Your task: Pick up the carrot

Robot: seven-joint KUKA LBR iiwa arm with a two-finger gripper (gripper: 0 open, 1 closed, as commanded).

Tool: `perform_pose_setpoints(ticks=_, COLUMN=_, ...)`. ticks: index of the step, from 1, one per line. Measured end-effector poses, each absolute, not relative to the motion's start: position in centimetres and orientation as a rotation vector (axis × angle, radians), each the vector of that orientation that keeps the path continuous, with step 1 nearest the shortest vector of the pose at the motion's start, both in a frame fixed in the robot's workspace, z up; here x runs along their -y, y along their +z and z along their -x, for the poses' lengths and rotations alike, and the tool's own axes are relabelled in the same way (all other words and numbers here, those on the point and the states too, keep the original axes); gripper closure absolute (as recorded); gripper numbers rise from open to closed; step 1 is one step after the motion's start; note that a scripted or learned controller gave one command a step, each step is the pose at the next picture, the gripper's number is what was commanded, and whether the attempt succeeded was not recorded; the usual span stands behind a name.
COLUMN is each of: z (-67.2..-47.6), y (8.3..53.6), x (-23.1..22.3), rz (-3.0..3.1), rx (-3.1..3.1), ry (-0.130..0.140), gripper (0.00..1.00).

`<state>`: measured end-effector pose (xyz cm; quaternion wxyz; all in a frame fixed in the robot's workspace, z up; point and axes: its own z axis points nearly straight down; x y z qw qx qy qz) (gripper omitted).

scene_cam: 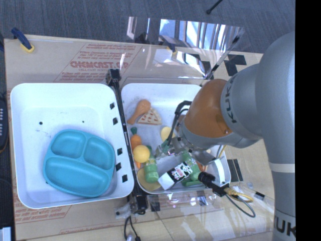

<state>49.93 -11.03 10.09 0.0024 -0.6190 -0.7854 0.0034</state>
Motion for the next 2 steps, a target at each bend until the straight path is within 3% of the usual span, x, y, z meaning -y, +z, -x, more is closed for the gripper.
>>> perform_pose_setpoints(ticks=1, z=-47.7, y=19.3, x=-5.4, rz=1.969, rx=2.441, ry=-0.002, gripper=1.00)
perform_pose_setpoints(ticks=2, z=-47.6, y=19.1, x=-3.1, rz=2.497, rx=1.901, ry=0.006, gripper=1.00)
